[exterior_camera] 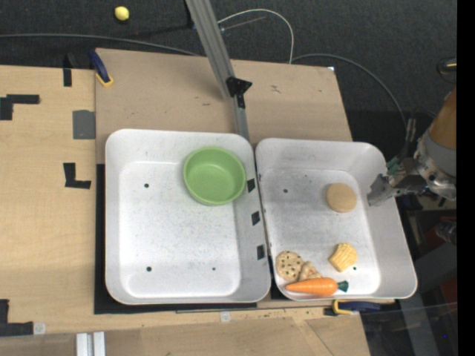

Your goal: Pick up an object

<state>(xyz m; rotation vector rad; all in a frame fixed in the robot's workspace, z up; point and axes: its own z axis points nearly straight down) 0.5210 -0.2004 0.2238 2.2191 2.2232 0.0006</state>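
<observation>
The right bin holds a round tan bun, a yellow corn piece, a brown cookie, a pale cracker and an orange carrot along its near edge. In the left bin a green bowl sits at the far right corner. My gripper hangs at the right rim of the right bin, a short way right of the bun, with nothing visibly in it.
A grey metal pole slants down from the top to the join between the bins. Cables loop behind the bins. A small yellow ball lies on the dark floor at the top left. Wooden bench surface surrounds the bins.
</observation>
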